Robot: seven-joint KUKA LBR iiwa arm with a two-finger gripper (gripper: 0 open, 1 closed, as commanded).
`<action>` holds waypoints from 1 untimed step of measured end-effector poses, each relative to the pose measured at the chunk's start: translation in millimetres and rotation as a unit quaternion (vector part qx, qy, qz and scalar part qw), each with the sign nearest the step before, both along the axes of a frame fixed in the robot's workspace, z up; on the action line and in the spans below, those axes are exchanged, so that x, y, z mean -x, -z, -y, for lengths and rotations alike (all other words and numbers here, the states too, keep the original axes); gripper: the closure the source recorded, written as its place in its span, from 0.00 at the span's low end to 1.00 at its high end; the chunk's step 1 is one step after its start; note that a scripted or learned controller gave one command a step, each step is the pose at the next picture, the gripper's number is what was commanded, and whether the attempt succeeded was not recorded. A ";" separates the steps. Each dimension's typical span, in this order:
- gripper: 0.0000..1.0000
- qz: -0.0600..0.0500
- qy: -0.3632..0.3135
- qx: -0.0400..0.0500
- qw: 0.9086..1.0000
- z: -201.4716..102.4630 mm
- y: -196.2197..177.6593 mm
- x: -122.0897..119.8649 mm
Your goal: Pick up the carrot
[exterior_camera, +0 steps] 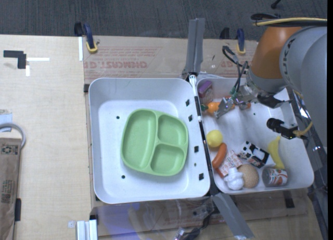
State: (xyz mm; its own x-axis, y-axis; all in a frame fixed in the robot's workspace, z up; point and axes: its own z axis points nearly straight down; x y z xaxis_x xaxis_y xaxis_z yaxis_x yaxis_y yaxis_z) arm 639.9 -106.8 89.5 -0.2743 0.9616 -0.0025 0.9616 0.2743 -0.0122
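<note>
The carrot (212, 108) is a small orange piece with a green end, lying at the far left of the right bin (299, 153), close to the divider. My gripper (225, 108) reaches down from the right and sits right at the carrot's right side, touching or overlapping it. More orange shows just right of the gripper, partly hidden by it. Whether the carrot is between the gripper's tips is unclear from this slant.
The right bin also holds a purple item (204, 86), a lemon (214, 138), a red-orange sausage-like piece (219, 155), a banana (274, 153), a can (274, 176) and several small items at the front. The left bin (104, 129) holds a green divided plate (154, 142).
</note>
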 end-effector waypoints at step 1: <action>0.00 -0.015 -0.207 -0.004 0.978 7.1 -1.3 -9.3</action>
